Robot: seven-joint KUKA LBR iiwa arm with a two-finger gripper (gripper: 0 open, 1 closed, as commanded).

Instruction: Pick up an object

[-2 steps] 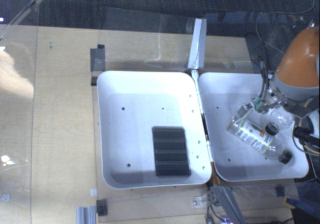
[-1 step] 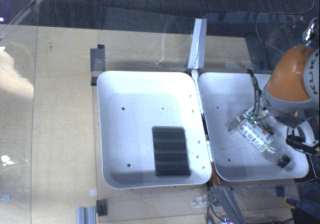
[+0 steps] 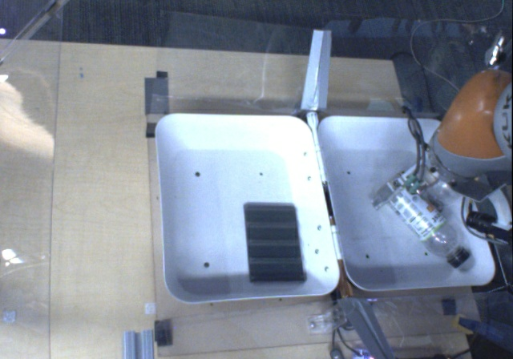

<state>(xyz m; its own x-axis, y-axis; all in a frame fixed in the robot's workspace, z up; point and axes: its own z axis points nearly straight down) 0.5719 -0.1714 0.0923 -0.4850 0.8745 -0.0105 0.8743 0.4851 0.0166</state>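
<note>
Clear bottle (image 3: 421, 219) diagonal, cap toward lower right

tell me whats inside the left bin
A black ribbed block lies flat on the left bin floor, toward its near right corner. The remaining floor shows a few small dark holes. Whatever is under the block is covered.

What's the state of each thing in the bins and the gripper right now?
black ridged block: lying flat in the left bin, untouched, apart from the arm.
clear plastic bottle: on its side in the right bin, dark cap toward the near right corner.
gripper: down in the right bin at the bottle's upper end; grip cannot be judged.
</note>
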